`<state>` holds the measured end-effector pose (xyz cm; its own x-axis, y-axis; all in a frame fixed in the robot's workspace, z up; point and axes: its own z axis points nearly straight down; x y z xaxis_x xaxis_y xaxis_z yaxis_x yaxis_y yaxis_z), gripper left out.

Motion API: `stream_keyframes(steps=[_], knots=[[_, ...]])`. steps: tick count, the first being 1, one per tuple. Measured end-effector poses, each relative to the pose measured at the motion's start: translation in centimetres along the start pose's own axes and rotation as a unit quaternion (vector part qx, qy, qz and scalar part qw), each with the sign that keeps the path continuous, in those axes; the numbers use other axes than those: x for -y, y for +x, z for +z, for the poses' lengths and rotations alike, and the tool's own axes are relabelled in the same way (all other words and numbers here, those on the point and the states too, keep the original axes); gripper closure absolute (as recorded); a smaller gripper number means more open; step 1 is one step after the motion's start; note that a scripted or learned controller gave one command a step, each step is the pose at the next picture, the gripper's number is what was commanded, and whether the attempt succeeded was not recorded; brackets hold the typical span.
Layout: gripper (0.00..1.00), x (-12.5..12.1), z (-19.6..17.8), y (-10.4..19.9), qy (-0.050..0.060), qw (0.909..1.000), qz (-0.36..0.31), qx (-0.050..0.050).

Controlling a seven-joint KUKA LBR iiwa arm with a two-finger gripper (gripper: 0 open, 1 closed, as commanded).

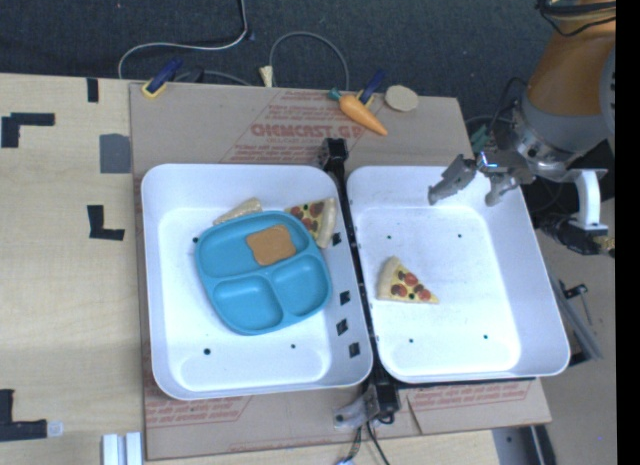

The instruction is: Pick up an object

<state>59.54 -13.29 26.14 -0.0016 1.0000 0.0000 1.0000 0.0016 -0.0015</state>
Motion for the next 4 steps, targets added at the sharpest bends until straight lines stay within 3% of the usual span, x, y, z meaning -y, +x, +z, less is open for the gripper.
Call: stream_keyframes(steps=[1,2,3,4], knots=[[0.0,2.8,10.8,2.9,0.006,1.0,0.0,-0.001],[0.0,3.2,18.0,3.6,-0.002,1.0,0.0,0.001],[0.0,7.3,17.4,2.4,-0.006,1.0,0.0,0.001],[0.0,1.0,-1.1,-5.9,-0.011,0.9999,0.002,0.005]])
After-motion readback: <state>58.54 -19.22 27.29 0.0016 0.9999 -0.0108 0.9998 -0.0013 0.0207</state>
